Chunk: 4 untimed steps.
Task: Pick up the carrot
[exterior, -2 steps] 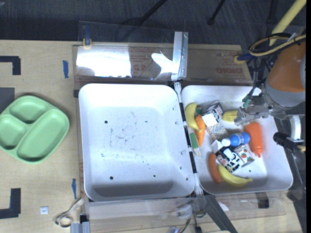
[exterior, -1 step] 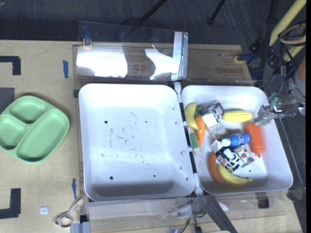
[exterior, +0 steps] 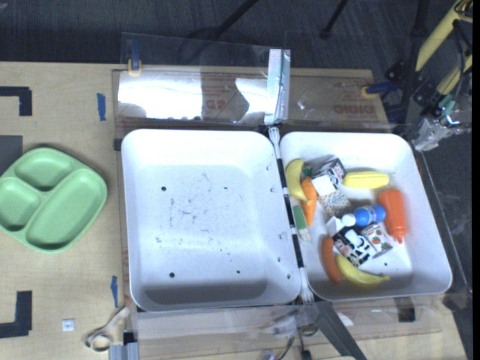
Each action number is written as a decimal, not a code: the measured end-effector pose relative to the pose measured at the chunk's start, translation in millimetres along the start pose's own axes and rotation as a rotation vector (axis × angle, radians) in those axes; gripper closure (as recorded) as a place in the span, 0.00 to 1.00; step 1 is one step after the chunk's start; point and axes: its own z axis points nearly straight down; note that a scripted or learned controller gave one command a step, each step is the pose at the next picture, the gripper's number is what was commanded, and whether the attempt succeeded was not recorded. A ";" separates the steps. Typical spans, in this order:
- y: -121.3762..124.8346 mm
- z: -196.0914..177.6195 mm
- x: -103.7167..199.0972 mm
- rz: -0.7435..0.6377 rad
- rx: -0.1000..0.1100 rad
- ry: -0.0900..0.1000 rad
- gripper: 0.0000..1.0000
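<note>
Carrot (exterior: 394, 213): we log it loose at the right bin's (exterior: 431, 193) right side, unheld; end effector (exterior: 439, 122) at upper right, state indiscernible.

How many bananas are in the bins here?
3, all in the right bin: one banana at its left wall, one near the top, one at the bottom. Others may be hidden under the pile.

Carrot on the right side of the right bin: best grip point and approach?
Take the carrot across its thick upper-middle, from straight above. It lies flat, long axis roughly top-to-bottom in view; its right side is free, but the blue-capped bottle crowds its left.
</note>
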 end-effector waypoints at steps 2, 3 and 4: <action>55.3 27.3 -4.9 -0.576 -0.005 -0.003 0.00; -38.7 68.9 5.7 -0.545 -0.001 0.000 0.00; -38.8 68.7 5.5 -0.545 -0.001 0.000 0.00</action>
